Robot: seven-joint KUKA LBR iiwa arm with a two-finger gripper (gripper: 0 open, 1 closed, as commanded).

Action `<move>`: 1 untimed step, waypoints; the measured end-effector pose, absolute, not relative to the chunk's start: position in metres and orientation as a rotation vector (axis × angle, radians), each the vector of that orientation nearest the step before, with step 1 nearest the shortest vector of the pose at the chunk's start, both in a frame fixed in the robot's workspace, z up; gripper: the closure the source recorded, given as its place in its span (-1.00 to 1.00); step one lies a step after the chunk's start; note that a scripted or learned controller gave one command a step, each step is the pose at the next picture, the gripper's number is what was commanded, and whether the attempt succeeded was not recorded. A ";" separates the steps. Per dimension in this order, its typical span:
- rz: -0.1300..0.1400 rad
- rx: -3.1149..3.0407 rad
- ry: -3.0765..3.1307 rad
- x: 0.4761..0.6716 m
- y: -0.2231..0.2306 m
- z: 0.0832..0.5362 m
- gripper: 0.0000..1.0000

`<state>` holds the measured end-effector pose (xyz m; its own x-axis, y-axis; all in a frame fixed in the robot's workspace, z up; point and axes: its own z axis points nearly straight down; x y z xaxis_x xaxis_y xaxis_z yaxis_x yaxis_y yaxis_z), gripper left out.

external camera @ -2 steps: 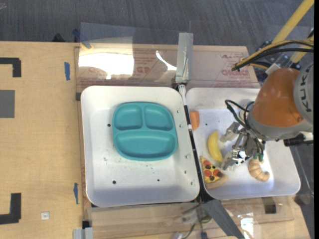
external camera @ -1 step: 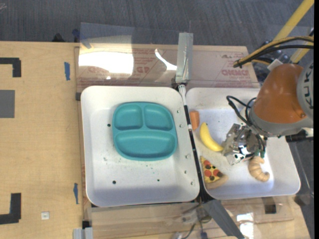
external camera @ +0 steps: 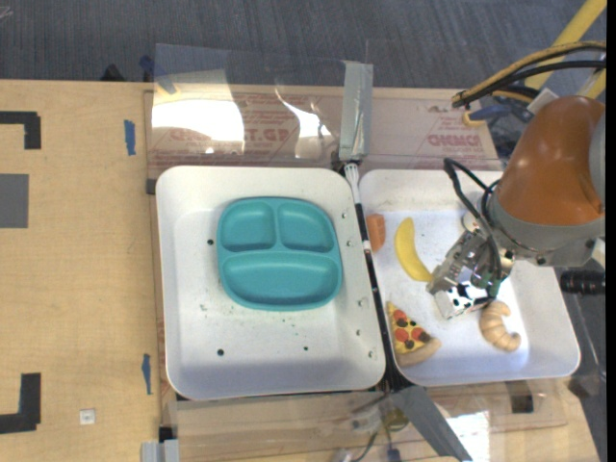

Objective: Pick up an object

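Observation:
In the right bin (external camera: pixel 539 354) lie a yellow banana (external camera: pixel 411 249), a small orange piece (external camera: pixel 375 229) by the left wall, a pizza slice (external camera: pixel 411 333) and a croissant (external camera: pixel 500 325). My gripper (external camera: pixel 464 275) hangs low over the middle of this bin, reaching in from the right under the orange wrist band. Just beneath its tip sits a small black-and-white object (external camera: pixel 466 299), partly hidden by the gripper. The banana lies just left of the gripper and the croissant just below and right of it.
The left bin (external camera: pixel 183 354) holds a teal divided plate (external camera: pixel 279 252). A raised divider (external camera: pixel 366 258) separates the two bins. Cables (external camera: pixel 520 75) run above the arm at the top right. Cardboard covers the bench to the left.

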<state>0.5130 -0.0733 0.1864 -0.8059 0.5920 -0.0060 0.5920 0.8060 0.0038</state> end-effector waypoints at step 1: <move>0.001 1.839 2.544 0.496 -0.059 0.210 1.00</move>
